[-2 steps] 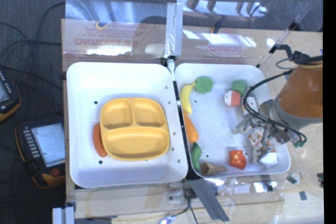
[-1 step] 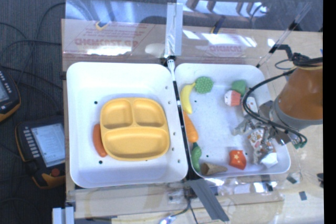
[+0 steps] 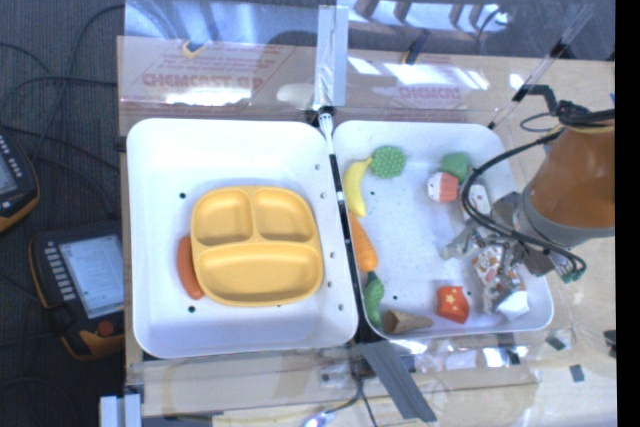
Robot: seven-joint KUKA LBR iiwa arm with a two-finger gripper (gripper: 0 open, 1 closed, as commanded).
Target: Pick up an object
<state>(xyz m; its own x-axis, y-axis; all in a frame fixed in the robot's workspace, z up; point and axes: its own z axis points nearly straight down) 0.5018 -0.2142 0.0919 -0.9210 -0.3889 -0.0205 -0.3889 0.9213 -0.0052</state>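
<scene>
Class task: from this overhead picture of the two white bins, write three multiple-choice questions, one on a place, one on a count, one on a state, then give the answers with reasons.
1. Where does the yellow tray lie?
A. left bin
B. right bin
C. on the floor

2. How many compartments does the tray have?
A. one
B. three
C. six

3. Where is the gripper?
A. over the left bin
B. low in the right bin
C. off the bench

Answers:
1 A, the tray sits in the left bin.
2 B, two small above one long.
3 B, it hangs among the toys in the right bin.
</scene>
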